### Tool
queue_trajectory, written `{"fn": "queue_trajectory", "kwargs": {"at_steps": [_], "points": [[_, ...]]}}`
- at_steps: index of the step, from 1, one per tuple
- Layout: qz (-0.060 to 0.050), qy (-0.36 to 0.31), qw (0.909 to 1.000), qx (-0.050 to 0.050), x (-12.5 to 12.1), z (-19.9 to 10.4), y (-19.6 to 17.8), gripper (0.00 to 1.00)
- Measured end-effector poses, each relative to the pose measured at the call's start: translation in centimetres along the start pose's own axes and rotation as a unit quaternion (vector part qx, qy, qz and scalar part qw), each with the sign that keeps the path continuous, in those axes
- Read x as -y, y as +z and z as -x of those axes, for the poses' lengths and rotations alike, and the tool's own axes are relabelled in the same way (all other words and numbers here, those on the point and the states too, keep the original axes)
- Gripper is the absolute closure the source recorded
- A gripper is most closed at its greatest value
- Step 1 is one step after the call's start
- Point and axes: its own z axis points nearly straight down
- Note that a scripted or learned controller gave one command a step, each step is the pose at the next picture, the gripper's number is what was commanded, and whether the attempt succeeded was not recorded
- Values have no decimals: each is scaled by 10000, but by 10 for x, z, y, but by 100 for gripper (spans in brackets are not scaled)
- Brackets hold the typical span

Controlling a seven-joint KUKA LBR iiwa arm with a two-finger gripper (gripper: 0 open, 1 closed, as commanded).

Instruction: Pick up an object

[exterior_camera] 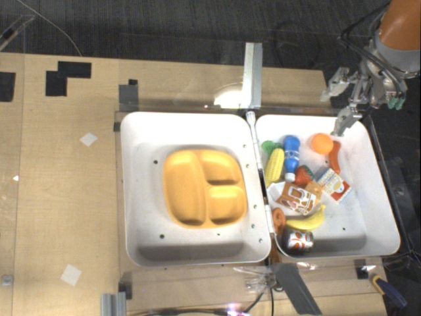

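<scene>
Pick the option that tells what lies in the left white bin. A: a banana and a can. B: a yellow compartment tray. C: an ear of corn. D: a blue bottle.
B: the yellow plastic tray with compartments sits alone in the middle of the left white bin, while the small toys are piled in the right white bin.

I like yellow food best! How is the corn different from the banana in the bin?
The corn stands lengthwise near the bin's left wall, while the banana lies crosswise nearer the front. The corn is straight and stubby with a green end; the banana is curved and thin with darker tips. The corn sits beside a blue bottle; the banana sits above a dark can. Both are yellow toy foods in the right bin.
</scene>
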Motion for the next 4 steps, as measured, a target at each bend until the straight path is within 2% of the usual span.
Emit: {"fn": "queue_trajectory", "kwargs": {"at_steps": [1,2,3,4], "points": [[7,-73,10000,-10,-23,7,38,0],[-6,-93,9999,69,-23,10,21,100],[12,-883,9961,-36,8,2,134,100],[2,-1534,9882,1,-5,-14,174,100]]}}
